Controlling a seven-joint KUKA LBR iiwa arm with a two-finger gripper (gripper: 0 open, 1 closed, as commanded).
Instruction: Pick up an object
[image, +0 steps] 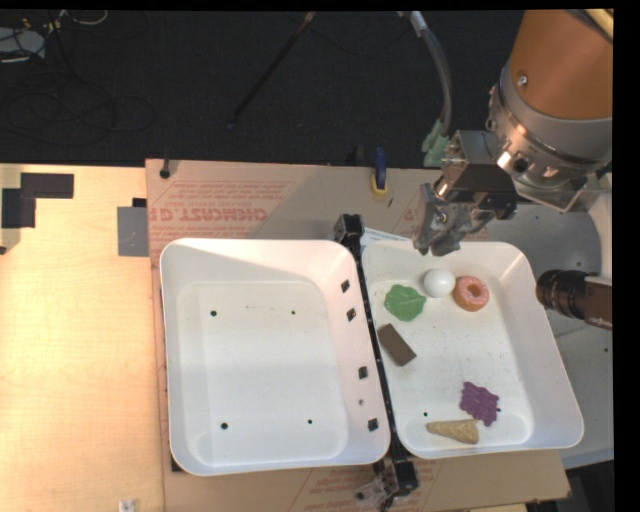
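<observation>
My gripper hangs above the far edge of the right bin, with nothing visible between its fingers. Just below it lies a white ball. A pink-frosted donut sits to the ball's right and a green leaf-shaped piece to its left. Nearer the front are a brown block, a purple grape-like piece and a tan wedge.
The left bin stands beside the right one, with a black divider clip strip between them. Cardboard lies under both bins. A dark cylinder juts in at the right edge.
</observation>
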